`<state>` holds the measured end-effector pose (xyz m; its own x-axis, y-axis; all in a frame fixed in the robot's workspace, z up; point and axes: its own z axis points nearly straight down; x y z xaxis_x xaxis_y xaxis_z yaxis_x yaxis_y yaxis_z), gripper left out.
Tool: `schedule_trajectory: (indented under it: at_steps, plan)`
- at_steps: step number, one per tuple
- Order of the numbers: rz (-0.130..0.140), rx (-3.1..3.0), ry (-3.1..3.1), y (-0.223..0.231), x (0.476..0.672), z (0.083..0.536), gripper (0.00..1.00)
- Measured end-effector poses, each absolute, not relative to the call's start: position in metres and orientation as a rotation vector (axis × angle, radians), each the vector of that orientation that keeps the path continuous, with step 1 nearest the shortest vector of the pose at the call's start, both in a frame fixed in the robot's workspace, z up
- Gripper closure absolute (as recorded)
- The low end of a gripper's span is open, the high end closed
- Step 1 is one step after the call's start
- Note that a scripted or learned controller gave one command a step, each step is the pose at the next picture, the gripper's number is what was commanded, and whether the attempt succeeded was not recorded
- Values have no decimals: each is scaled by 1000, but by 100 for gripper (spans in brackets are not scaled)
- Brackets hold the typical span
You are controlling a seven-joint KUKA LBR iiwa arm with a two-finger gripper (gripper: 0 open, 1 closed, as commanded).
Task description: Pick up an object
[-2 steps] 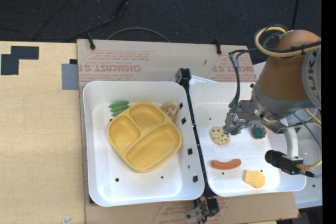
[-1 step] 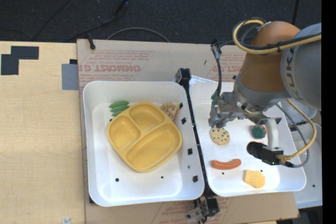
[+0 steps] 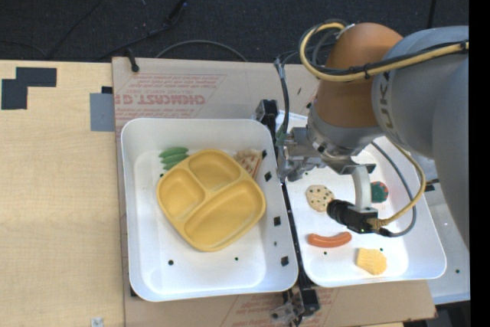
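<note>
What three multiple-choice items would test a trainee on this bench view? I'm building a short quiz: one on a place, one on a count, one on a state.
1. Where does the yellow tray lie?
A. left bin
B. right bin
C. on the cardboard

2. How many compartments has the tray?
A. two
B. three
C. five

3. How does the sausage lie?
A. standing upright
B. flat on the bin floor
C. on the tray

Answers:
1 A, it sits inside the left bin.
2 B, ridges divide it into three.
3 B, it rests flat in the right bin, beside the cheese wedge.
</note>
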<state>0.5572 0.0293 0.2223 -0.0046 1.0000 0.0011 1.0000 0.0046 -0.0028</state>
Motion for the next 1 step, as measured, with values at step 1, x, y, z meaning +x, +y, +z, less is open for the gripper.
schedule_trajectory:
  at_steps: [1]
  plan:
    - [0, -2215, -2225, 77, 580, 232, 100]
